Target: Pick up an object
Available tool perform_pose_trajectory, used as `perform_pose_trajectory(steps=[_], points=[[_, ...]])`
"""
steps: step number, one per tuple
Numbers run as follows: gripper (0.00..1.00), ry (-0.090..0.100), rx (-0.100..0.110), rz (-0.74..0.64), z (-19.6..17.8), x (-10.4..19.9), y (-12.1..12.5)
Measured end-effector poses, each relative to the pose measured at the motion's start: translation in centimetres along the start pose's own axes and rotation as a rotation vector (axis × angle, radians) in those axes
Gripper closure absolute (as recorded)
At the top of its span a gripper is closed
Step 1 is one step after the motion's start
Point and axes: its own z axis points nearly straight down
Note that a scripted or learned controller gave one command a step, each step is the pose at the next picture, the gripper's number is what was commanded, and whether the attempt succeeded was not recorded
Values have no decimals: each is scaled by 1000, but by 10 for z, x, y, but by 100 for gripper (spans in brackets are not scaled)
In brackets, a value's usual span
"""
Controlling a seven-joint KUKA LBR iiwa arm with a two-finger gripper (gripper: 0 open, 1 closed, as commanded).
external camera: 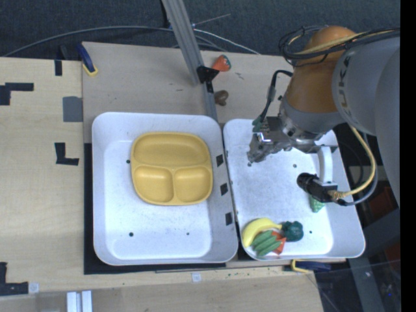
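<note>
My gripper [255,153] hangs over the upper left part of the right bin [279,187], pointing down at bare bin floor, with nothing visible between its fingers. A cluster of toy food lies at the right bin's front edge: a yellow banana [257,227], a green and orange vegetable piece [269,242] and a dark green piece [293,230]. Another small green object [316,205] peeks out beside the arm's black fitting at the bin's right. The gripper is well behind and above the food cluster.
The left bin [107,194] holds a yellow divided plate [172,167]. A grey pole [184,28] rises at the back between the bins, with small orange [222,62] and brown [221,97] items beside it on the bench. Cables loop around the arm.
</note>
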Motion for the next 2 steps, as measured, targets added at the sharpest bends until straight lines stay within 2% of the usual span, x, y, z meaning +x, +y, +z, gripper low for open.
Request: perform_pose_trajectory(steps=[2], points=[[100, 0, 2, -1, 18, 106, 16]])
